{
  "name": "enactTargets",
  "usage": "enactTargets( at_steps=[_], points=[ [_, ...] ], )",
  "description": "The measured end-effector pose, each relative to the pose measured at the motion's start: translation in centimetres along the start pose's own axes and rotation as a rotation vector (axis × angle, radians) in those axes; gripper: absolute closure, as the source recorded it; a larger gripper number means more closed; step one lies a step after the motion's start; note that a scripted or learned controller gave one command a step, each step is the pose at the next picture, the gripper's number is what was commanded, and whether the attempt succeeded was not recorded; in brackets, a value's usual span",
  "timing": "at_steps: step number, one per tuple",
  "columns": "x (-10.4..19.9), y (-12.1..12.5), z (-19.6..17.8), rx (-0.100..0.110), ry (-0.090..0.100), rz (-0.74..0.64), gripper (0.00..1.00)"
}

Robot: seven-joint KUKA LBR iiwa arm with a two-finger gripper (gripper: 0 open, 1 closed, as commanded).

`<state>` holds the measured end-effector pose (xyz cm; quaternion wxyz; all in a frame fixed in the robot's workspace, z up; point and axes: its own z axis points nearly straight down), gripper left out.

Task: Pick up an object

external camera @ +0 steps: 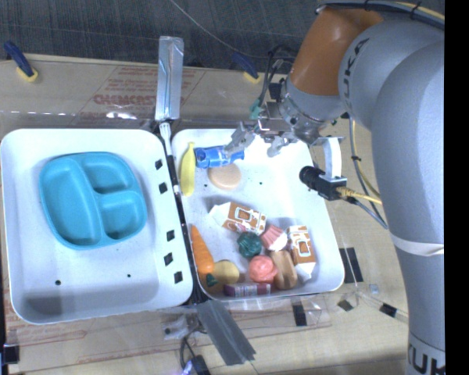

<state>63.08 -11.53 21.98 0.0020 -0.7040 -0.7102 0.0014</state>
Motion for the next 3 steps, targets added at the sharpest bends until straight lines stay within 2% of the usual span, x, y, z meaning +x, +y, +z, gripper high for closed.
enactTargets(
  at_steps=[1, 2, 3],
  points=[
    [1.1, -3.1, 12.9, -0.001, -0.001, -0.099, 0.0],
    [-0.4, -9.1, 12.9, -0.001, 0.0, -0.195, 0.0],
    [-0.3, -9.0, 11.9, -0.004, -0.001, -0.202, 1.0]
  ],
)
